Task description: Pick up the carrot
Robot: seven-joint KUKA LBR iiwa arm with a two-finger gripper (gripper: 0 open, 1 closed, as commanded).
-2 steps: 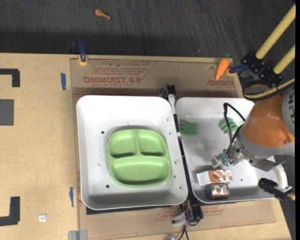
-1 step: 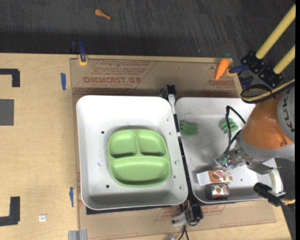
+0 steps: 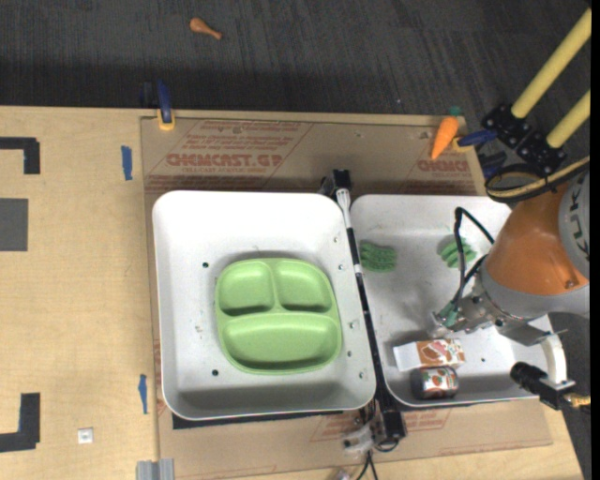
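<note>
At the far left the bench (image 3: 75,309) shows bare brown board with black tape marks and small blue tape tabs. On the dark floor beyond it lies a small orange scrap (image 3: 204,29). A blue clamp (image 3: 165,101) grips the far edge of a cardboard sheet (image 3: 234,155) printed in red; the lettering reads roughly "CHEMCAST", the rest too faint to make out.

The left bin (image 3: 178,225) holds a green divided plate (image 3: 277,313) with three compartments, lying flat near its middle. A black strip (image 3: 352,248) runs along the seam between the two bins.

In the right bin (image 3: 403,211) a green leafy piece (image 3: 378,256) lies toward the far left, and a second green piece (image 3: 457,251) sits further right, partly behind a black cable (image 3: 469,230). Near the front edge lie a white packet with a red and brown picture (image 3: 429,354) and, just beside it on the near side, a small dark can (image 3: 435,382); their labels are too small to read.

The carrot (image 3: 444,137) lies outside the bins, on the cardboard at the far right corner, well apart from the arm. The gripper (image 3: 457,319) hangs over the right bin just beyond the packet; whether it is released or clenched cannot be told. Above it is the orange band (image 3: 530,253). Two yellow poles (image 3: 558,61) slant at the far right.
</note>
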